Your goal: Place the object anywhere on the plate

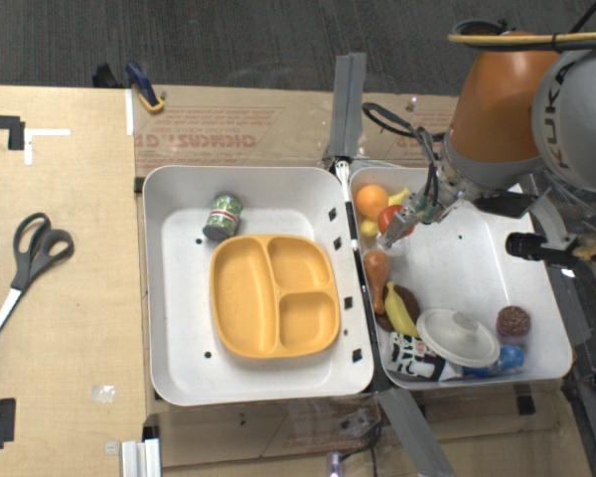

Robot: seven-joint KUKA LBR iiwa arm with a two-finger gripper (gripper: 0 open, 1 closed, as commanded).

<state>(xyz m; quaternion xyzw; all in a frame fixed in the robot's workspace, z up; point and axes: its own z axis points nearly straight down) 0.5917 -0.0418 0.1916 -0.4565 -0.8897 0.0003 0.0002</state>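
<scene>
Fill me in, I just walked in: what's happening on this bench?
A robot arm reaches from the right into the right bin, its gripper low among fruit near an orange. Whether it grips anything can't be told. The yellow plate sits in the left bin beside a small can.

The arm (536,87) is running off the right edge, the gripper (405,217) is covering part of a red item (390,217) too small to identify, and a white bowl (457,336) is hiding the packet (412,358) beneath.
</scene>
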